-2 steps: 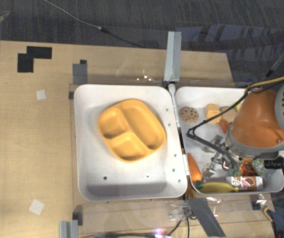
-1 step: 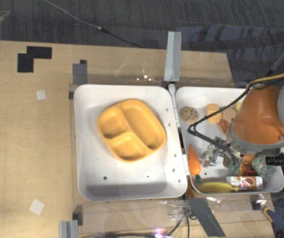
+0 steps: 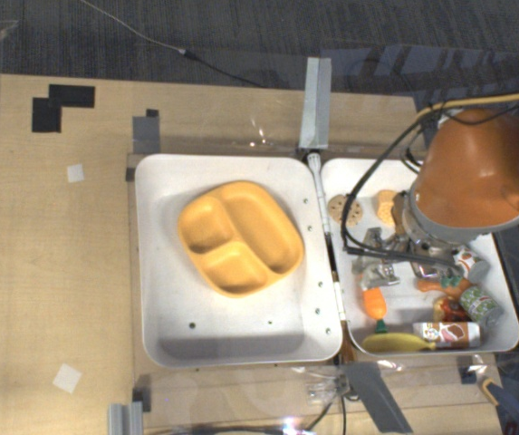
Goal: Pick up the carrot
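The carrot (image 3: 374, 303) is a short orange piece with a green end. It lies in the right bin (image 3: 511, 332), near the bin's left wall and toward the front. My gripper (image 3: 385, 265) hangs just behind the carrot, slightly to its right, low over the bin. The grey arm with its orange band (image 3: 472, 175) covers the back right part of this bin. Nothing shows as held in the gripper.
A yellow banana (image 3: 395, 342) and a lying bottle (image 3: 451, 333) sit along the right bin's front wall. Two cookies (image 3: 342, 209) lie at the back left, small mixed items (image 3: 463, 293) at the right. The left bin (image 3: 232, 343) holds a yellow divided plate (image 3: 239, 237).
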Motion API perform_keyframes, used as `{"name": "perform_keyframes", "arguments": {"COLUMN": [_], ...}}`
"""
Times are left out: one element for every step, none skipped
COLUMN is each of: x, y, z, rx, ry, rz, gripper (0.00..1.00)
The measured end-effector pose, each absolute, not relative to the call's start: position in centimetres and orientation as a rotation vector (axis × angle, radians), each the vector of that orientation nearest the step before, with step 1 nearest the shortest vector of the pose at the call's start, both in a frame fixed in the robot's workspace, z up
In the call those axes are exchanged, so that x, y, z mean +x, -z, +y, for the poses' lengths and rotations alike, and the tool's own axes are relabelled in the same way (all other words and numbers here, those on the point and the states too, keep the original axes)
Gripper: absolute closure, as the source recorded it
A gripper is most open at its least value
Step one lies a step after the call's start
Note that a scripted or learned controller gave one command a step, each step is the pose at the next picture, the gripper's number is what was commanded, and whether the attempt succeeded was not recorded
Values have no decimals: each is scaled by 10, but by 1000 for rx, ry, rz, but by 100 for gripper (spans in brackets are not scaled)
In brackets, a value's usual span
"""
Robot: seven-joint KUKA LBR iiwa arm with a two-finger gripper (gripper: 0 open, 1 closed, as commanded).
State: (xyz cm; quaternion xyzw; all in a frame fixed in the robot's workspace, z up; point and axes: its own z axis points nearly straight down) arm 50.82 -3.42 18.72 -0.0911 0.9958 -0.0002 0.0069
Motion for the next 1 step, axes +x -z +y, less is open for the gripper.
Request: {"name": "perform_keyframes", "arguments": {"x": [513], "y": [-186], "z": [5], "rx": [-536], "ry": [-1], "rz": [3085], "gripper": [100]}}
